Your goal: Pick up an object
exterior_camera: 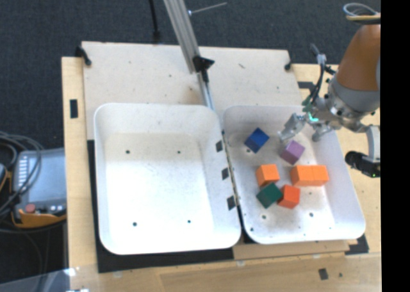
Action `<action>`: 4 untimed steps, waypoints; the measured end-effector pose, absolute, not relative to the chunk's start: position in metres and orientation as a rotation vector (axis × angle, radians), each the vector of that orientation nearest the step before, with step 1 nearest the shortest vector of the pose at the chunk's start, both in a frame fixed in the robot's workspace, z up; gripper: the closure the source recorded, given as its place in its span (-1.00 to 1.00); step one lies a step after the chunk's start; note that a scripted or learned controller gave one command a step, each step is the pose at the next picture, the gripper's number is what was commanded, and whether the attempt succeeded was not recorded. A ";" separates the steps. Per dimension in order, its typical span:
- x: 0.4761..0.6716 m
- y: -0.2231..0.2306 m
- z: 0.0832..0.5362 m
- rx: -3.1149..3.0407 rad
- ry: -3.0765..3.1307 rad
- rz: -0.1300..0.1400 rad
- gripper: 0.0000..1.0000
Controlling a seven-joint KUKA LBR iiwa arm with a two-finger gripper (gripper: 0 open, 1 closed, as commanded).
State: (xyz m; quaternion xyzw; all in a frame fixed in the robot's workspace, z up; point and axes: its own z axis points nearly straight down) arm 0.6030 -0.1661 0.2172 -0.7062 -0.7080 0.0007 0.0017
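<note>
The right bin (333, 220) holds several blocks: a blue cube (257, 139), a purple cube (293, 152), an orange cube (268, 173), a longer orange block (309, 175), a dark green cube (270, 194) and a red-orange cube (289, 196). My gripper (303, 131) hangs over the bin's far right part, just beyond the purple cube and to the right of the blue one. Its fingers are spread open with nothing between them. The arm's orange band (360, 60) rises behind it.
The left bin (160, 175) lies beside the right one, their rims meeting near the middle. A slanted aluminium post (182, 28) comes down to the bench just behind that seam. A grey device with cables (35, 185) sits off the bench at the left.
</note>
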 end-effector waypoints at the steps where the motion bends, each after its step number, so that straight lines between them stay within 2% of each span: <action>1: 0.604 -0.166 0.220 -2.218 -2.225 -0.001 -1.00; 2: 0.610 -0.160 0.169 -2.215 -2.225 0.006 -1.00; 3: 0.612 -0.164 0.132 -2.227 -2.226 0.002 -1.00; 4: 0.617 -0.166 0.128 -2.237 -2.234 -0.013 -1.00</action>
